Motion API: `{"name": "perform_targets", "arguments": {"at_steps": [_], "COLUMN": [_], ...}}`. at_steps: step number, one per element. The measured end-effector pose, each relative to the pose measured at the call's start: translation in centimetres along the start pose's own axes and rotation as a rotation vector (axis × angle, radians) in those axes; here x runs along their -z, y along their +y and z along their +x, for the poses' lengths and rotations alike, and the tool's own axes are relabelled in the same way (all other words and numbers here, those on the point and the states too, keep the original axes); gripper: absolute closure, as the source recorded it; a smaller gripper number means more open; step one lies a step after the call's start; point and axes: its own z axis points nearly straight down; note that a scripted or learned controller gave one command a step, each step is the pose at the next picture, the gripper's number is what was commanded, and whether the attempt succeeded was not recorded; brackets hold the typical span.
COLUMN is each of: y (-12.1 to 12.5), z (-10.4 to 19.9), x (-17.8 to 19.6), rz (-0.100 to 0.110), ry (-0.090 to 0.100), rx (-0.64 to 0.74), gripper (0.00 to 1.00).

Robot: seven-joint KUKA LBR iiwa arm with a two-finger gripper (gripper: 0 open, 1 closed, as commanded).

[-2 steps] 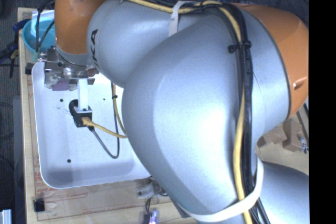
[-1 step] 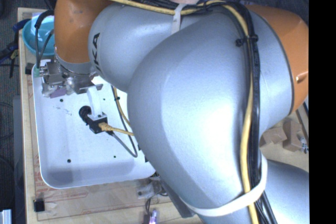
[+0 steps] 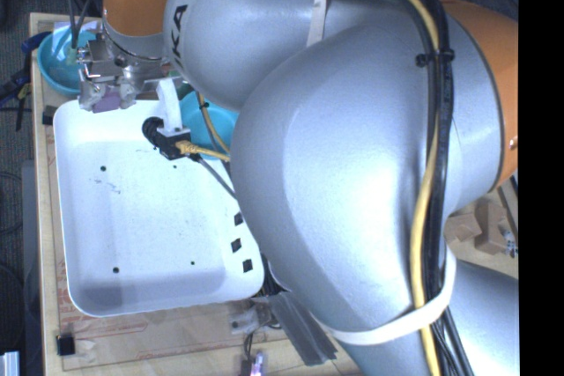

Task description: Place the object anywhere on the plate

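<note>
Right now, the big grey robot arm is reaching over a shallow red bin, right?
Not quite: the shallow bin is white, not red. The camera view shows the big grey robot arm reaching over it, with a blue round plate at the top left.

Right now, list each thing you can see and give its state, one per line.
Arm: reaching in from the right, its bulk covering much of the bench.
Gripper: at the bin's top left edge, something purplish at its tip.
Bin: upright on the bench.
Blue dish: upright, beyond the bin, partly hidden by the gripper.
</note>
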Motion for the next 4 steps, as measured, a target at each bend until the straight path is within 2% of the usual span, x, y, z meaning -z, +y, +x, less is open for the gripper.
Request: {"name": "perform_targets", "arguments": {"at_steps": [1, 2, 3, 4], "y": [-5.1, -1.3, -2.4, -4.5], "z": [-1.5, -9.5, -17.8, -23.4], "x": [3.8, 1.1, 2.3, 1.6], "rz": [0.003, 0.002, 0.002, 0.002], "ry": [0.000, -0.001, 0.000, 0.001], "rx": [0.204, 0.306, 0.644, 0.659], "gripper": [1.00, 1.00, 1.00, 1.00]}}
